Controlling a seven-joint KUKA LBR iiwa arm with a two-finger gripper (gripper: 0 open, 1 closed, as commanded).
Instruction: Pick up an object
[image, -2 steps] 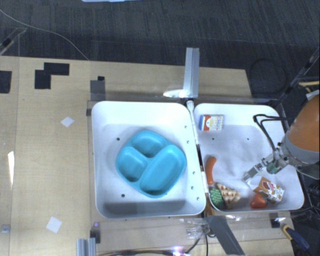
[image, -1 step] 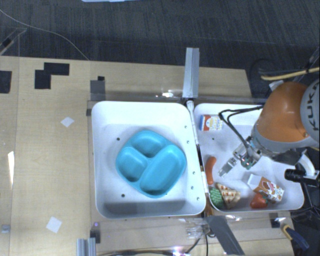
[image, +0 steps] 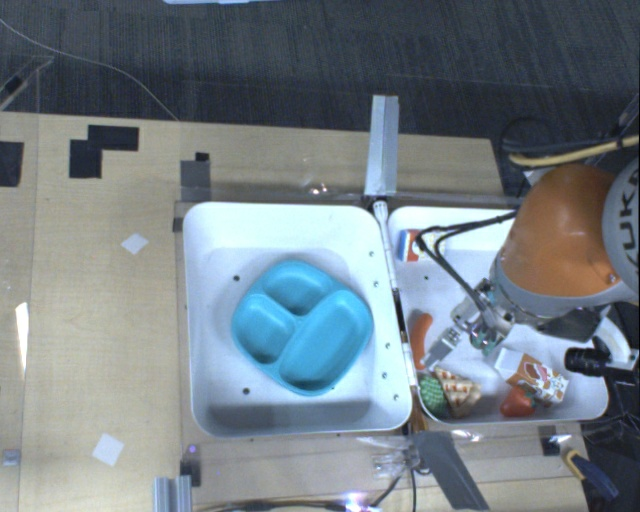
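Arm: I am reading the arm (image: 565, 235) as reaching in over the right bin (image: 590, 405), its wrist hanging above the bin's middle so that the gripper (image: 462, 338) is pointing down toward the clutter at the bin's near-left corner.

Fingers: The fingers are standing apart at a moderate spread, and I am seeing nothing between them; I am treating the grasp as not yet made.

Candidate objects: An orange-red piece (image: 421, 338) is lying just beside the fingers on the side toward the divider. A waffle-patterned item (image: 457, 388) and a green piece (image: 432, 392) are lying just below the fingers, touching each other. A small printed carton (image: 541, 380) and a red piece (image: 517, 403) are sitting farther off, on the side toward the arm's base.

Placement reasoning: I am judging that the objects are crowding the corner because the bin walls are stopping them there, which is leaving little room for a finger beside the wall.

Left bin: A blue divided plate (image: 303, 325) is lying flat in the left bin (image: 215, 235), well apart from the fingers.

Tabletop: The tabletop (image: 90, 330) is carrying both bins side by side.
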